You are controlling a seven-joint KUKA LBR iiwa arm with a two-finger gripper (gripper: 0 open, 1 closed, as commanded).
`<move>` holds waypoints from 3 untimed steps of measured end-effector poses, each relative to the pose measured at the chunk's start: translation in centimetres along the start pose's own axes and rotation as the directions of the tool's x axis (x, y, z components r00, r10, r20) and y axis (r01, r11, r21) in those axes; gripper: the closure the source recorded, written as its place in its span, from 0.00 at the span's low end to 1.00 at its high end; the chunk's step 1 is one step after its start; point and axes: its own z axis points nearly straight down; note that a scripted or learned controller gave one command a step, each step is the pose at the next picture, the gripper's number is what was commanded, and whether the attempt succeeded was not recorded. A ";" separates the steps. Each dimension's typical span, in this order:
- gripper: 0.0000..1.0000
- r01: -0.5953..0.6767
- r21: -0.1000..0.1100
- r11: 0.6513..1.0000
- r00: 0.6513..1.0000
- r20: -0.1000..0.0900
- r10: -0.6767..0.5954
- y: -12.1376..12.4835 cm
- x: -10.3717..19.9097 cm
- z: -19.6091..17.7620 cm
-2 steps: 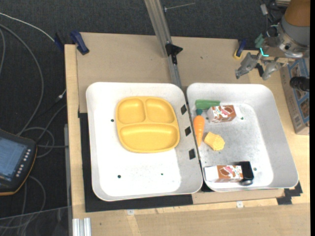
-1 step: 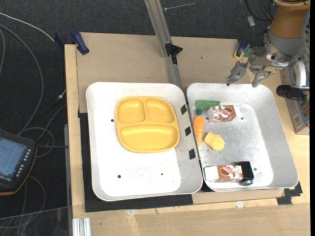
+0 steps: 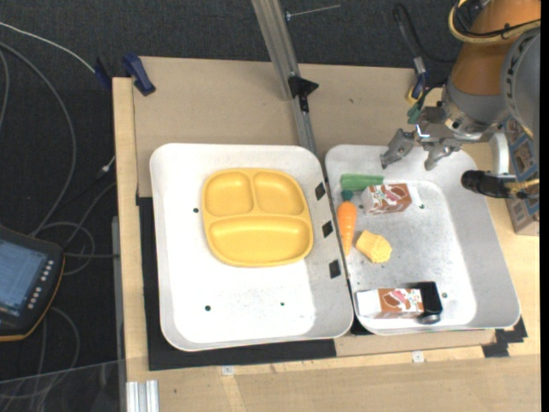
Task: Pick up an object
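1. white plastic: two shallow bins sit side by side on the counter (image 3: 214,101). the left bin (image 3: 171,256) holds a yellow divided plate (image 3: 256,216), and the right bin (image 3: 480,256) holds the loose items, probably kept together there so the arm can reach them from its side.
2. the claw (image 3: 419,147) hangs over the far edge of the right bin, its two fingers spread apart with nothing between them.
3. closest to it is a small carton (image 3: 389,198) lying flat, just toward the near side of the claw, with a green piece (image 3: 360,181) beside it on the left.
4. further toward the near side lie an orange carrot (image 3: 346,223) along the bin's left wall and a yellow corn piece (image 3: 373,246) next to it.
5. a second carton (image 3: 390,302) and a black object (image 3: 429,300) touching it rest at the near rim, well apart from the claw.
6. judging from this, no pick has begun; the small carton looks the shortest reach, though lying flat it offers a low profile to pinch.
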 end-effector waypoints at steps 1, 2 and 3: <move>0.00 0.001 -0.002 1.000 1.000 0.000 -0.001 0.0 0.5 4.3; 1.00 0.002 -0.010 1.000 1.000 0.001 -0.002 0.2 0.5 2.8; 1.00 0.000 -0.016 1.000 1.000 0.003 0.000 0.3 0.0 -1.8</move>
